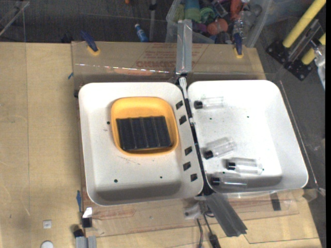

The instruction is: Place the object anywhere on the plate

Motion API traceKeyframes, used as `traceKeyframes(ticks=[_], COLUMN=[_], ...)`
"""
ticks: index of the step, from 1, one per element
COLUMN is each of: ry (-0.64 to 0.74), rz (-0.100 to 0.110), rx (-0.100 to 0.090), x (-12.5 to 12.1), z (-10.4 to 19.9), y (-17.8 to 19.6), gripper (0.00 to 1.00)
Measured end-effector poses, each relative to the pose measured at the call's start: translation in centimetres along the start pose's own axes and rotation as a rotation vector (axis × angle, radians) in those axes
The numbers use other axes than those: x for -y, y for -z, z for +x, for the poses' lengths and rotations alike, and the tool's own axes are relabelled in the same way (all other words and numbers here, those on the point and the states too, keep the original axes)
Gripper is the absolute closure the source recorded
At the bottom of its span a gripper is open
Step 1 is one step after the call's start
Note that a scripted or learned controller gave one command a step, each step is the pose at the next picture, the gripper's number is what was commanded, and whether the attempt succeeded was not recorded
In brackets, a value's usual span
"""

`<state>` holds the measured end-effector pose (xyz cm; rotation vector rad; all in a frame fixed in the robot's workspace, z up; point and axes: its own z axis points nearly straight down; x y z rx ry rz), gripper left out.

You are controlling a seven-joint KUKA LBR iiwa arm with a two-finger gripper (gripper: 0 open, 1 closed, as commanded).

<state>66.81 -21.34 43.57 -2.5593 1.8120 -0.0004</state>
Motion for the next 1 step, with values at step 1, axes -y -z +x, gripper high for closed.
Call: traceKeyframes(ticks=[1], ry=[0.341], rz=[-0.002], rx=[0.001], x=[-0.12], z=[-0.5], y=[-0.05], gripper=[1.0])
